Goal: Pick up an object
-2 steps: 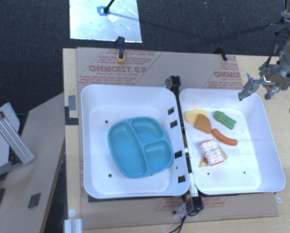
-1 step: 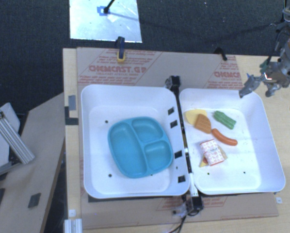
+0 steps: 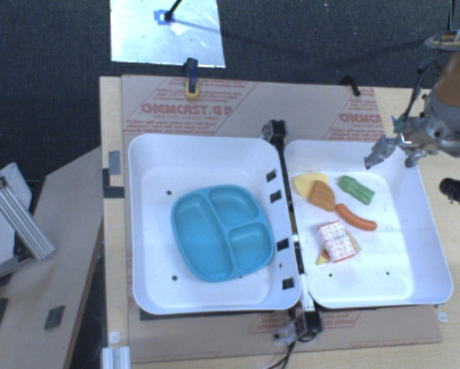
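Sausage (image 3: 356, 217) lies in the right bin (image 3: 415, 279), near its middle, with its long axis slanting from upper left to lower right; the lower-right end points toward the bin's right wall. Just above it a green pod (image 3: 356, 190) lies on a like slant, apart from the sausage. To the left of both, a yellow wedge (image 3: 308, 181) sits with an orange piece (image 3: 321, 195) overlapping its lower right edge, and the orange piece's tip nearly meets the sausage's upper end. Below the sausage a small red-and-white packet (image 3: 336, 241) rests tilted on a tan scrap.

The left bin (image 3: 149, 206) holds a blue divided tray (image 3: 222, 231), its three compartments facing up. Both bins stand side by side on a brown board (image 3: 238, 106) printed with red letters, joined by black clips along their shared edge. Dark carpet lies beyond, with a shiny metal sheet (image 3: 167, 20) on it.

The arm (image 3: 455, 91) enters from the right, its wrist above the right bin's far right corner. The gripper (image 3: 395, 151) hangs over the bin's back rim, its fingers spread apart and holding nothing, well apart from the sausage.
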Controlling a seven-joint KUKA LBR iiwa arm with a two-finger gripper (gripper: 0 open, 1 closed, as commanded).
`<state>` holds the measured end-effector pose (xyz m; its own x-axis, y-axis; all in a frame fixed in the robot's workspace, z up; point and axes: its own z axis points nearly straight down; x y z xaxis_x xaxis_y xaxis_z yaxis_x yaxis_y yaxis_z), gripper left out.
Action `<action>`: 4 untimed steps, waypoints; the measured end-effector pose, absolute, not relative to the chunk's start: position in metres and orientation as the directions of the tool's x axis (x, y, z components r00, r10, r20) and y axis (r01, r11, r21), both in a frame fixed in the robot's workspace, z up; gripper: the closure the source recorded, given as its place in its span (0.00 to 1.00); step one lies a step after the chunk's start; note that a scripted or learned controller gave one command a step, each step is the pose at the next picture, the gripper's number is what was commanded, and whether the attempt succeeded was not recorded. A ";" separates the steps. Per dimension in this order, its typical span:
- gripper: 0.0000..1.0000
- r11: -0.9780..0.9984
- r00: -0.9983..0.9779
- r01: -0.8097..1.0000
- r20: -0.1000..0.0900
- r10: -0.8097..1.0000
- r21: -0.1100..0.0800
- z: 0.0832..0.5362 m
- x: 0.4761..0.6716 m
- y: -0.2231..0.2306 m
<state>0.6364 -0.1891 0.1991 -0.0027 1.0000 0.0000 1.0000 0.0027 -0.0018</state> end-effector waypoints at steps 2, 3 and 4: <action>0.00 0.002 -0.002 1.000 0.000 1.000 -0.001 0.085 0.634 -0.188; 1.00 0.003 -0.003 1.000 -0.002 1.000 0.006 0.099 0.636 -0.188; 1.00 0.004 -0.004 1.000 -0.002 1.000 0.007 0.164 0.638 -0.189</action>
